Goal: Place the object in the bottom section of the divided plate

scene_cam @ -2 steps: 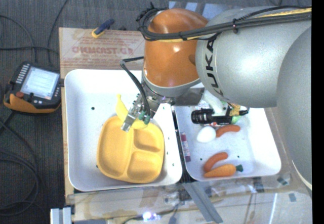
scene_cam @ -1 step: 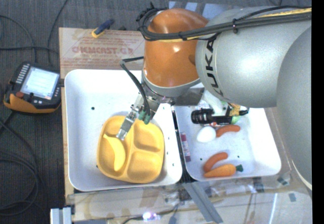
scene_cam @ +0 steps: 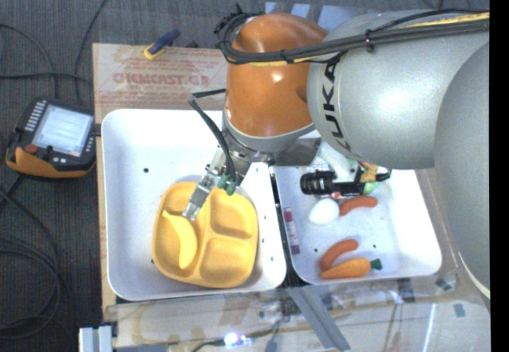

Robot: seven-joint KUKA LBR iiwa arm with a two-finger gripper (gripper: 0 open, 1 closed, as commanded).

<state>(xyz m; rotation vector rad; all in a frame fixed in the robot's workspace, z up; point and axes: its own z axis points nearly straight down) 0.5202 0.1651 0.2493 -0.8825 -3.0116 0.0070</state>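
Note:
A yellow divided plate point(scene_cam: 208, 239) lies in the left white bin point(scene_cam: 127, 183), toward its front right. A yellow curved piece point(scene_cam: 182, 244) rests in the plate's left section and blends with the plate. My gripper point(scene_cam: 203, 195) hangs over the plate's far edge, under the orange wrist band. I see nothing held in it. The arm's big body hides the back of both bins.
The right bin point(scene_cam: 413, 255) holds a white egg point(scene_cam: 324, 212), an orange sausage-like piece point(scene_cam: 359, 204), another orange piece point(scene_cam: 339, 251), a carrot with a green top point(scene_cam: 348, 268) and a thin marker-like stick point(scene_cam: 291, 229) by its left wall. A teach pendant point(scene_cam: 52, 140) lies off the bench at left.

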